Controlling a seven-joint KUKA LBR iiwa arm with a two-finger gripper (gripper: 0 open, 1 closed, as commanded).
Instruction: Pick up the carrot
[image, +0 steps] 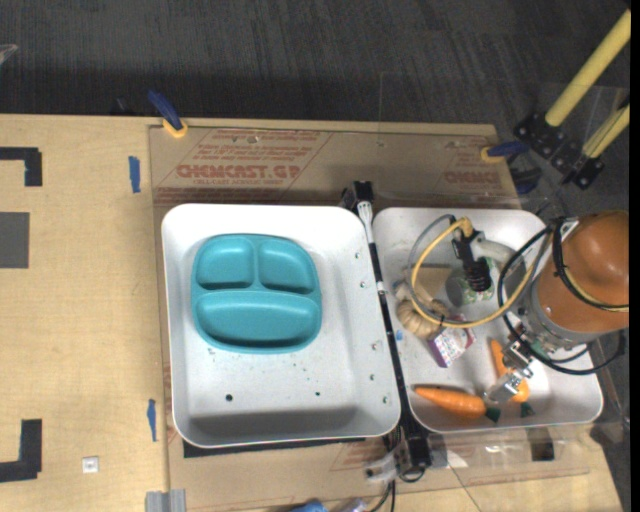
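While the carrot lies loose along the right bin's front wall, the gripper hangs just beside its green end, grip state impossible to tell: approach step; next move likely calls for lowering squarely over the root.

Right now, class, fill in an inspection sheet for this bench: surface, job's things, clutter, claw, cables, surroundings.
Surface: left bin and right bin, white, side by side on cardboard.
Job's things: carrot lying in the right bin, near its front wall.
Clutter: teal plate in left bin; purple packet and small orange piece in right bin.
Claw: the claw hangs over right bin, just right of the carrot.
Cables: black cables loop beside the wrist.
Surroundings: blue clamp, yellow poles.
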